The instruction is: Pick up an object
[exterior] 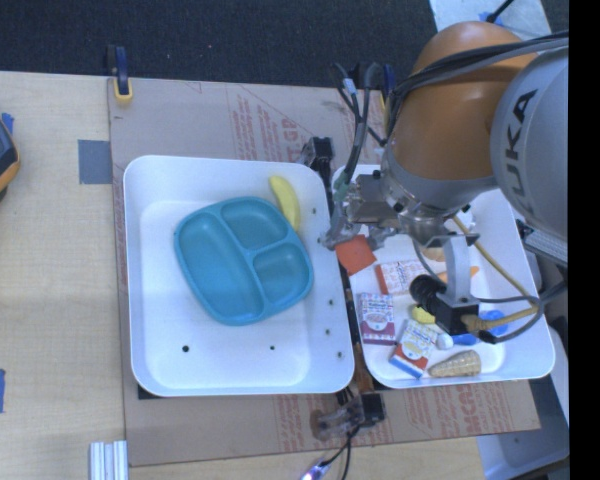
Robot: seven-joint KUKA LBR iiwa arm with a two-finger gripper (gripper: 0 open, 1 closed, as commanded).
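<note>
In the camera view, two white bins are set side by side on a cardboard sheet (pixel 230 118) laid over the tabletop (pixel 50 298). The left bin (pixel 140 268) is occupied by a blue divided plate (pixel 245 260), with a yellow banana (pixel 285 201) touching the plate's upper right edge. The grey and orange arm (pixel 460 108) is hung over the right bin (pixel 515 360), and much of that bin's upper half is covered by it.

The pincer (pixel 348 230) is seen low at the right bin's left wall, near the banana. Whether it is spread or pressed together cannot be told, since it is blurred and dark.

An orange-red block (pixel 357 256) is laid flat just below the pincer, in the right bin's left part. It is roughly square, so no long axis is shown; its edges are turned askew to the bin walls. Its upper edge is partly hidden.

Small printed cartons (pixel 378 318) and a pale cone (pixel 455 365) are crowded close below it.
</note>
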